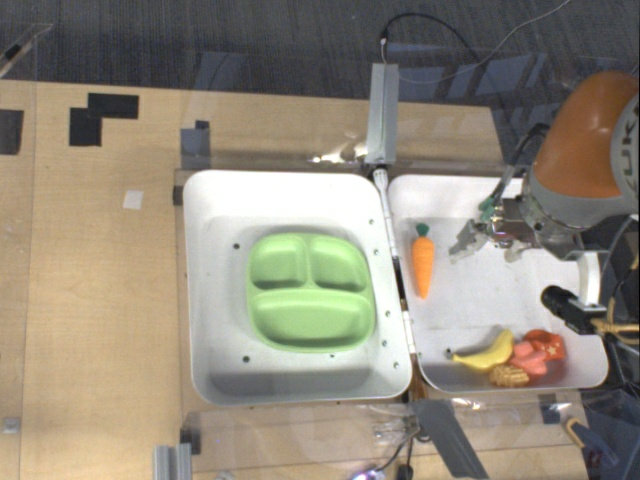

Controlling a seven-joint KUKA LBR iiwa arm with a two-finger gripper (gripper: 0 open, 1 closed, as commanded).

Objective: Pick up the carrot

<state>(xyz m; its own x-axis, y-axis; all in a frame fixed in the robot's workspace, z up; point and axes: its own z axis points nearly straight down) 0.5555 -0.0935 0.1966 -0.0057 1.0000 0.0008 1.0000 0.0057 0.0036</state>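
Orange carrot [423,265] with green top lies lengthwise in right bin [560,193]

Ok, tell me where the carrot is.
The carrot lies in the right bin, near its left wall, left of the gripper, up from the banana.

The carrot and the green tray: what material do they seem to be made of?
The carrot looks like moulded plastic: even orange, smooth, with a small green top, probably a toy. The green tray also looks like plastic, with a matte finish, rounded compartment edges and one uniform colour. Neither can be confirmed by sight.
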